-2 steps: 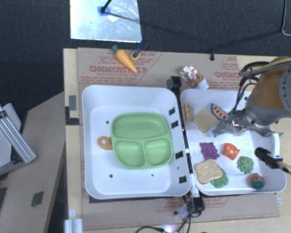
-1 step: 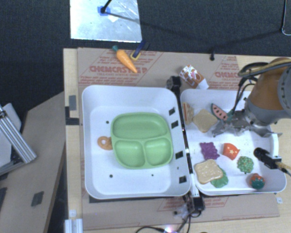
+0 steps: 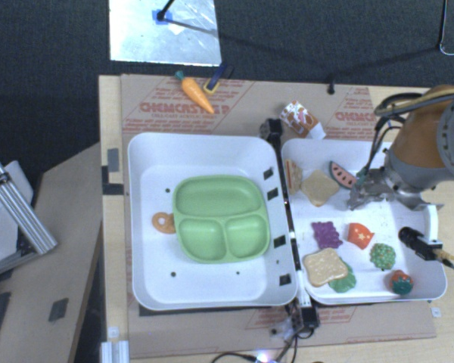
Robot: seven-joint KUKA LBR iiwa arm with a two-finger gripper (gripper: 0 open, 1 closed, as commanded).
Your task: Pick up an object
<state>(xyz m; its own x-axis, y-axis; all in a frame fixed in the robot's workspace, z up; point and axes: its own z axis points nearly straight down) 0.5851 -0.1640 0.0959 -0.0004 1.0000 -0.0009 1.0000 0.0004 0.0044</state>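
The grey arm with its orange band reaches in over the right-hand shallow white bin, and its two-finger gripper sits low near the bin's upper middle. Whether it is spread or closed cannot be told at this resolution, and nothing is visibly held in it.

The candidate objects lie in that bin. A red watermelon slice toy lies just beside the gripper, to its upper left, and a pale tan bread-slice toy lies next to the slice. Below the gripper lie a purple grape cluster and an orange-red block. Nearer the front rim are a green broccoli-like piece, a second toast slice resting on a green leafy piece, and a small red-and-green fruit.

The left-hand white bin holds a green divided plastic plate and a small orange ring.

Risks, as judged: the watermelon slice and bread sit close together, so a closing grasp may nudge one against the other or catch an edge only. Flat, thin pieces may slip out on lifting. A descent close to the bin's back wall could foul the rim.
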